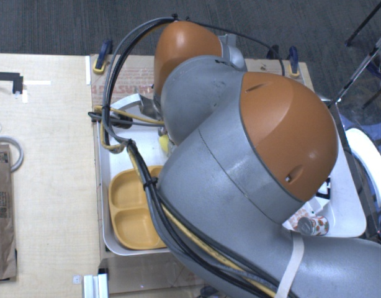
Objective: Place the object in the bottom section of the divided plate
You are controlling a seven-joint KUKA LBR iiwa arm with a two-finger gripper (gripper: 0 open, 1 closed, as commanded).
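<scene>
While the arm point(240, 185) hides its claw, whose state I cannot tell, one yellow divided plate point(131, 213) shows.

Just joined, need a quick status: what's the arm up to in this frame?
The grey and orange arm reaches over the left white bin, covering most of it. A yellow divided plate lies in that bin, its visible sections holding nothing. A small yellow object peeks out by the arm, above the plate. Nothing is placed yet.

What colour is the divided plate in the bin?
Yellow-orange, seen in the camera view: the divided plate.
</scene>
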